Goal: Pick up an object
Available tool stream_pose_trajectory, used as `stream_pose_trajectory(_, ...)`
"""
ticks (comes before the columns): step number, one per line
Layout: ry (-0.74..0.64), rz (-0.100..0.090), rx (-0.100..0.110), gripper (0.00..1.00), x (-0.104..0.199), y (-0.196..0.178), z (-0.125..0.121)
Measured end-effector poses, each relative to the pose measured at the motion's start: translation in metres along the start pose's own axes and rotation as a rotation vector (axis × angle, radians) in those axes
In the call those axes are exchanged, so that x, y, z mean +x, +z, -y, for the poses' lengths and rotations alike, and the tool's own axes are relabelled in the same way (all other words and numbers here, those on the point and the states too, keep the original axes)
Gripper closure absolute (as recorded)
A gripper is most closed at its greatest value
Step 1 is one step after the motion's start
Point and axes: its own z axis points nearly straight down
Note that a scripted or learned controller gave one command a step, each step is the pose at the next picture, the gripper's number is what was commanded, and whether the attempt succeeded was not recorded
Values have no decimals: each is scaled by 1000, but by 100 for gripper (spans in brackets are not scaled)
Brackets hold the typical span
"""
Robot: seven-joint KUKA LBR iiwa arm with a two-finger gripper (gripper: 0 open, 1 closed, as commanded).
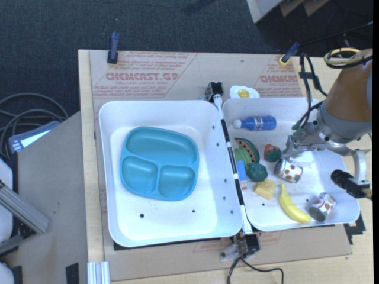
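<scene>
Camera view: The table (148, 76) is covered by brown board printed in red with "CHEMCAST G.P" at two places along its far edge; the smaller print lines are too fine to read. A blue clamp (113, 46) sits on the far left edge of the board.

The left bin (112, 158) holds one blue tray (159, 163) with three compartments, lying flat near the bin centre.

The right bin (337, 212) holds the loose objects. A blue bottle (256, 123) with a white cap lies on its side near the far wall. A round green slice (246, 151) with dark seeds and a red rim lies against the left wall. A dark green ball (257, 172) lies just beside it, and a small red and green fruit (272, 153) lies between the slice and the arm. A yellow wedge (266, 189) lies near the ball. A banana (292, 205) lies just beside the wedge, toward the near wall. A white cup (290, 171) with red spots lies tilted between the fruit and the banana. A second spotted cup (323, 205) lies near the banana tip. A white and yellow item (243, 92) rests outside the bin at its far wall.

The arm (349, 108) enters from the right. The end effector (294, 151) hangs directly over the white cup, close to the red and green fruit. Whether it is released or clenched cannot be told.
</scene>
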Motion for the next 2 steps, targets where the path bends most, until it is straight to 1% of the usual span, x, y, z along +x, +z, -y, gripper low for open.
stream_pose_trajectory(1, 0, 1, -2, 100, 0, -10, -1)
stream_pose_trajectory(2, 0, -1, 3, 100, -1, 4, 2)
